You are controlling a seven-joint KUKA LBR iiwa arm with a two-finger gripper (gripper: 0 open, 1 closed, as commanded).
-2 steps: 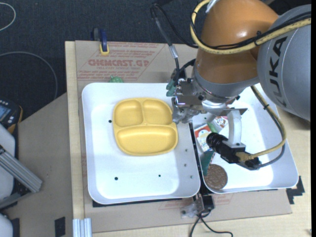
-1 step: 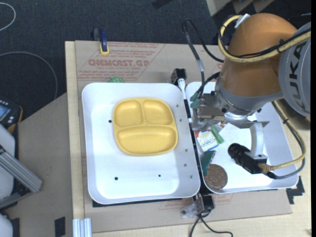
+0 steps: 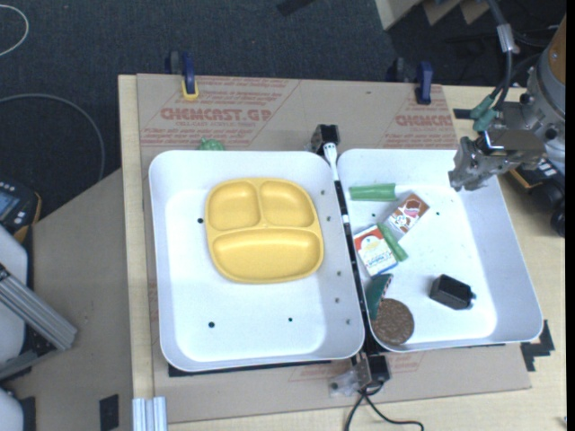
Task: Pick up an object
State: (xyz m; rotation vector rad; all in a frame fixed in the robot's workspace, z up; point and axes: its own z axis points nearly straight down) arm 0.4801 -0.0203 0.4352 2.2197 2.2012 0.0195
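Camera view, near to far: a brown disc (image 3: 393,321) and a black block (image 3: 451,292) are seen in the right bin (image 3: 508,250), then small cartons (image 3: 375,250) and a green stick (image 3: 372,191). A yellow divided plate (image 3: 264,230) is kept apart in the left bin (image 3: 171,268). Farthest, the claw (image 3: 469,171) is poised at the right bin's rim, presumably before descent; its state cannot be told.

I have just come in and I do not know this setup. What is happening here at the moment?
A robot arm reaches in from the right, and its gripper hangs over the upper right edge of the right bin. Nothing can be seen between its fingers. In that bin lie a green stick, two small cartons, a brown round lid and a small black block. The left bin holds a yellow divided plate. No pick has been made yet.
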